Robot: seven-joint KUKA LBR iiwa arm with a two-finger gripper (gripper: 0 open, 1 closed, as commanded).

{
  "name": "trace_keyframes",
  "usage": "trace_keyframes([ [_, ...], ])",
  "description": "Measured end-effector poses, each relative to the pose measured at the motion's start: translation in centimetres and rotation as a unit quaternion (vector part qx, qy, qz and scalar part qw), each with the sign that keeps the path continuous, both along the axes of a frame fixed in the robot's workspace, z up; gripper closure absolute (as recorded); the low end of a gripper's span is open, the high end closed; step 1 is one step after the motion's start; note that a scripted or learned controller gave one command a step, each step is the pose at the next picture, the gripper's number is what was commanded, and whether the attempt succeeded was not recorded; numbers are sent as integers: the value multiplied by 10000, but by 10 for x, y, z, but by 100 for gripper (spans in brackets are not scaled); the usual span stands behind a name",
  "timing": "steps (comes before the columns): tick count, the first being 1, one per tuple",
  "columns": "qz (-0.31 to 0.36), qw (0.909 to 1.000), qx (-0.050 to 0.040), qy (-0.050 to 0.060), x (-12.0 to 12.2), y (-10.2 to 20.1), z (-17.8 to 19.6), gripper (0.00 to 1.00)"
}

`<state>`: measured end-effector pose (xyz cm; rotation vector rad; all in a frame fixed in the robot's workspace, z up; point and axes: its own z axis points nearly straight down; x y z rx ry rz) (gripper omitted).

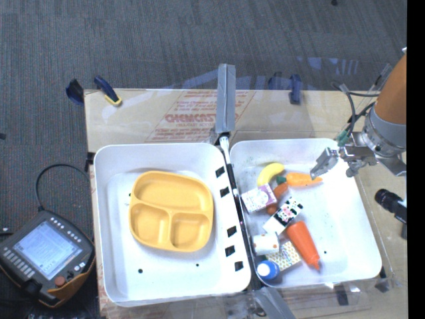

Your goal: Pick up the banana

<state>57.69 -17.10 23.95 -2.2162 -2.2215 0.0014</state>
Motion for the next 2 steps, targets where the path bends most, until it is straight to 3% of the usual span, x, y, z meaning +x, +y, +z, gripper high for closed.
trace_keyframes([
  [1,592,9982,-1,-6,67,64,-74,0],
  [2,714,9974,-4,-17,68,43,-151,0],
])
